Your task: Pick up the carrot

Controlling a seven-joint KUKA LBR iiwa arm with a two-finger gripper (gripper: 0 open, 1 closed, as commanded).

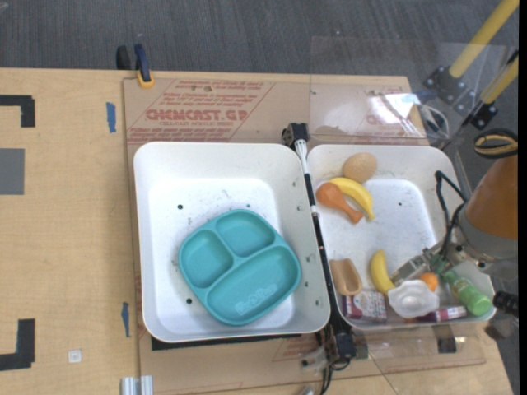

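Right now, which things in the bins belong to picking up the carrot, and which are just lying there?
For the job:
carrot
tool
right bin

Just lying there:
teal divided plate
two bananas
egg-shaped thing
bread piece
green bottle
left bin

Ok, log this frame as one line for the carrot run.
task: pick up carrot | carrot: upper right bin, against banana | pincer: low, bin's right side, apart from carrot | carrot not held
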